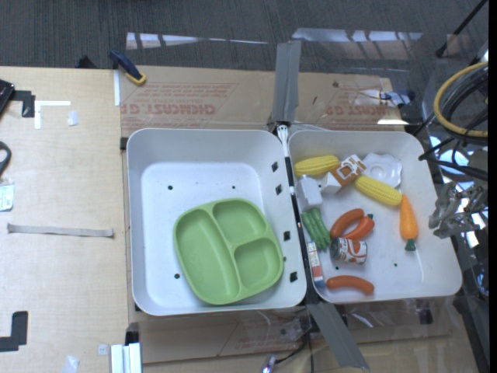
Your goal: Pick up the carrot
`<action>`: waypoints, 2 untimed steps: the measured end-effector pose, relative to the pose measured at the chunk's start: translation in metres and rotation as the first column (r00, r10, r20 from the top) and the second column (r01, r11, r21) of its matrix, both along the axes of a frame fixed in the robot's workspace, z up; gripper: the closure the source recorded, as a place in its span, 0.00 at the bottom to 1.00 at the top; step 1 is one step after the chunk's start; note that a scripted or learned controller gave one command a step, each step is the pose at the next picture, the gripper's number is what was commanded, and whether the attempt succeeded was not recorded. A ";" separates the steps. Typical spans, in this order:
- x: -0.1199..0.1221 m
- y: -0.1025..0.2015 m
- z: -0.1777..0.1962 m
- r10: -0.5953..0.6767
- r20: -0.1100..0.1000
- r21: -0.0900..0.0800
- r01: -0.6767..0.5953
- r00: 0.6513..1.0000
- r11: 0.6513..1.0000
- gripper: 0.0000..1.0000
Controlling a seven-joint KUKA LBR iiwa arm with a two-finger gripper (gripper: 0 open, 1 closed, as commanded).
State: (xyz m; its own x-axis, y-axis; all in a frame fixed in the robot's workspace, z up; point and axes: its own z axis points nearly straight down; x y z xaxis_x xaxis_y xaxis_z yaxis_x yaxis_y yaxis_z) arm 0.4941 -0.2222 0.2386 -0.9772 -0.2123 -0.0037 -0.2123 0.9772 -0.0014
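The carrot [408, 219] is orange with a small green tip and lies nearly upright along the right side of the right bin [435, 274]. It rests on the bin floor with nothing touching it. My gripper [448, 212] is a grey metal shape at the bin's right rim, just right of the carrot and apart from it. Nothing shows between the gripper and the carrot.
The right bin also holds two corn cobs [316, 165] [378, 189], an orange-and-white carton [347, 171], green beans [316, 228], sausages [347, 221] [349, 284] and a small can [349, 249]. A green divided plate [227, 249] lies in the left bin [140, 208]. Cables hang at the right.
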 end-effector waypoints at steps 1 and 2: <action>0.022 0.002 -0.146 0.314 0.000 -0.001 -0.314 0.949 0.949 1.00; 0.022 0.001 -0.146 0.315 0.000 -0.001 -0.315 0.949 0.949 0.00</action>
